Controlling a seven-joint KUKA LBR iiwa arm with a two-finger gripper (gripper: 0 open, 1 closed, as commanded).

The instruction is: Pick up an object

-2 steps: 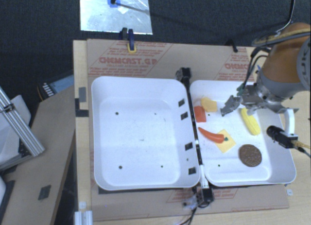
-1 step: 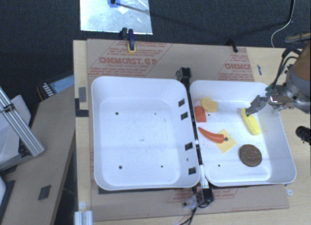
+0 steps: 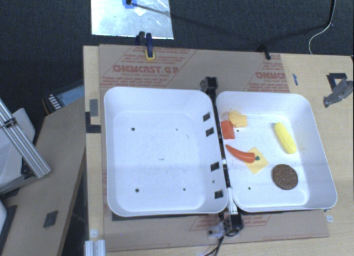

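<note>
I had two white bins on the bench, side by side. All the objects lay in the right bin [image 3: 315,139]. An ear of corn [image 3: 284,137] sat toward its right wall. A brown round patty [image 3: 285,177] lay near the front right corner. An orange-red chili [image 3: 241,152] rested partly on a yellow cheese slice [image 3: 258,161] near the bin's middle. A small red-orange piece [image 3: 227,129] and a yellow chunk [image 3: 238,119] were up against the left wall, by the divide. The left bin [image 3: 160,150] carried none of them.

I couldn't tell what state the end effector was in, or whether it had anything. By my read nothing was picked yet: every item lay flat on the bin floor. Whole job still left: choose one, descend, grasp, lift. Corn looked like the easiest target, well apart from the rest.
</note>
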